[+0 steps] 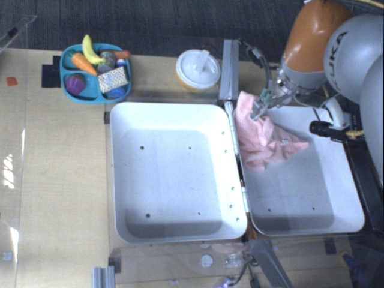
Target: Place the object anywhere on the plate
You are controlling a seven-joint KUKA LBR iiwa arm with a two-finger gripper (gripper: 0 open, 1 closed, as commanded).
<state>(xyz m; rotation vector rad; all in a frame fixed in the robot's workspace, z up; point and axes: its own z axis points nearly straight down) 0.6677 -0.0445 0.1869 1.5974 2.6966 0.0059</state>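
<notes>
A: 2 white bins sit side by side, and the pink cloth (264, 138) lies bunched in the right bin (312, 209), against its left wall and far corner. The gripper (261, 108) is right at the cloth's upper edge.

B: Is it holding the cloth?

A: I cannot tell. The tip sits against the fabric, but no clear pinch shows.

B: Then what could go wrong?

A: If it has only a thin fold, the cloth may slip free on the lift. It could also snag on the wall between the bins.

B: And the plate?

A: The white plate (198, 69) sits beyond the left bin (171, 173), near a blue tray of toy food (96, 72). A trailing cloth might drape off the plate's rim.
</notes>
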